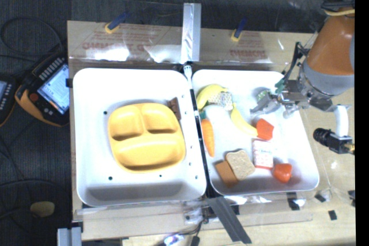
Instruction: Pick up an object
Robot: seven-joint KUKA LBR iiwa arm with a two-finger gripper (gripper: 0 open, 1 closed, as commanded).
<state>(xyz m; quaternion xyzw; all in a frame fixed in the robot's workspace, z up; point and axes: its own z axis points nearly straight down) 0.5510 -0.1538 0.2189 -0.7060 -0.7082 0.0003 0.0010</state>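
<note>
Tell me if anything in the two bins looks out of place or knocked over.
One thing stands out: a small dark brown piece sits wedged between the yellow divided plate and the left bin wall, away from the other toy food. In the right bin, the carrot lies against the dividing wall. Nothing looks spilled or broken.

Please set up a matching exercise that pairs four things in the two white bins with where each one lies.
Things:
1. yellow plastic divided plate
2. orange toy carrot
3. tan toy bread slice
4. arm's two-finger gripper

Places:
A. near the front wall of the right bin, beside a white card with red print
B. over the back part of the right bin
C. middle of the left bin
D. along the right bin's left wall, by the divider

Pairs: 1-C, 2-D, 3-A, 4-B
</note>
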